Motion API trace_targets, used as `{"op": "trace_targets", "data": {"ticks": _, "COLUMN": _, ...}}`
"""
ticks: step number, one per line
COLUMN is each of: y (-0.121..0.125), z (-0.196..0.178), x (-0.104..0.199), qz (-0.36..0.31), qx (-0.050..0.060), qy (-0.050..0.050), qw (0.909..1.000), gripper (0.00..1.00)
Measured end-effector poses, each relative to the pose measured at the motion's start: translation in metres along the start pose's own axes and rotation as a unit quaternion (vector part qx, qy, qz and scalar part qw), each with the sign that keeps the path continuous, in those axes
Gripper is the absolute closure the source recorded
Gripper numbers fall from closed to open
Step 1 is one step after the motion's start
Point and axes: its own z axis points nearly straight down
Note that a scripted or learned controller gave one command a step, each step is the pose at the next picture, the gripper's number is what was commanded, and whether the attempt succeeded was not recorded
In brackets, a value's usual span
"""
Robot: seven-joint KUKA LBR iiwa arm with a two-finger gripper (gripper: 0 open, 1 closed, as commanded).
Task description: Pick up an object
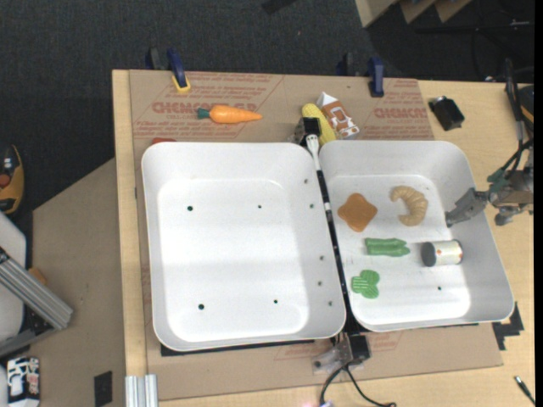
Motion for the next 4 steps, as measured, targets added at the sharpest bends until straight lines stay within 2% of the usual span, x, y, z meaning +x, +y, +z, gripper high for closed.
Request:
{"op": "trace_targets", "data": {"ticks": 1, "y": -0.023, "z": 0.163, "x": 0.014, "qz": 0.001, "qx": 0.003, "qy": 0.001, "qw": 1.0000, "gripper": 0.00}}
{"op": "trace_targets", "data": {"ticks": 2, "y": -0.021, "z": 0.147, "x": 0.014, "qz": 0.001, "qx": -0.002, "qy": -0.001, "qw": 1.0000, "gripper": 1.00}}
{"op": "trace_targets", "data": {"ticks": 3, "y": -0.026, "z": 0.053, "x": 0.139, "qz": -0.005, "qx": -0.004, "qy": 0.001, "qw": 1.0000, "gripper": 1.00}}
{"op": "trace_targets", "data": {"ticks": 4, "y": 0.048, "z": 0.026, "x": 0.208, "qz": -0.005, "qx": -0.005, "qy": 0.000, "qw": 1.0000, "gripper": 1.00}}
